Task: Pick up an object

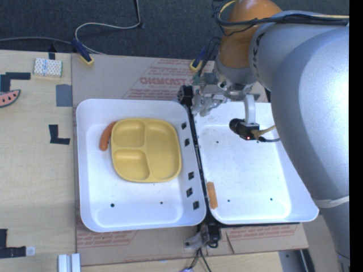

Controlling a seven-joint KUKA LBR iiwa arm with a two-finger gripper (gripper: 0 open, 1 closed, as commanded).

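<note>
Here's the arm sweeping in from three o'clock, big grey body filling that side, orange band up at about one o'clock. The gripper (205, 102) sits at the far edge of the bins, right over the divider between them, around twelve o'clock of the right bin (249, 200). Whether it is spread wide or pinched narrow, I cannot tell: the wrist hardware and cabling crowd the tip. Nothing visible gripped there.

Over in the left bin (93, 163), a yellow divided plate (146, 150) lies flat, three compartments facing up, sitting toward the bin's far half. Tucked against the plate's nine-o'clock edge, touching it, is an orange sausage-shaped piece (105, 136), lying lengthwise along the rim.

Second candidate: a small orange carrot-like stick (211, 195) in the right bin, hard against the divider wall at about seven o'clock of that bin, well apart from the gripper.

Both bins rest on a cardboard sheet (153, 81) with red print. At ten o'clock of the bench, a small sponge-like block (47, 68).
</note>
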